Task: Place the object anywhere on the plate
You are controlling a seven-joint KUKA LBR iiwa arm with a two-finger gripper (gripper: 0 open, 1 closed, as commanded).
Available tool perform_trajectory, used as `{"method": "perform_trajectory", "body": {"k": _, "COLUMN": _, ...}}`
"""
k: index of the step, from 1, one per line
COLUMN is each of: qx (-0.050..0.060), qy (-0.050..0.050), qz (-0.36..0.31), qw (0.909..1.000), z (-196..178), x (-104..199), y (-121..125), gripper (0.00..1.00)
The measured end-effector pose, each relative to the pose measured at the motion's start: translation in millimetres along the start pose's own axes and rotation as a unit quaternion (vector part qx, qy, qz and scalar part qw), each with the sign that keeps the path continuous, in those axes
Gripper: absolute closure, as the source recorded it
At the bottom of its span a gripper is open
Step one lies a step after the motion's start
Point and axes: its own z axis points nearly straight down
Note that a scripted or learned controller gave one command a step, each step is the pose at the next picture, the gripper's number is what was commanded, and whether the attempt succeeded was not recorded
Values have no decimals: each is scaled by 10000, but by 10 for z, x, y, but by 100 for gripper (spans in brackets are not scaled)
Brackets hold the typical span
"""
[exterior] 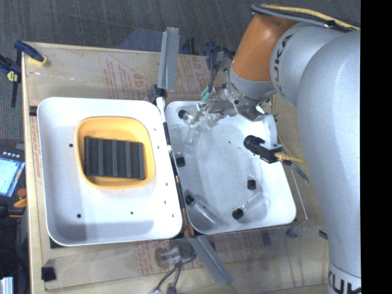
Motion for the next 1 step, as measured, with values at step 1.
{"method": "perform_trajectory", "body": {"k": 1, "qx": -12, "qy": -3, "qz": -1032, "qw": 9947, "z": 28, "x": 479, "y": 212, "gripper": 100}}
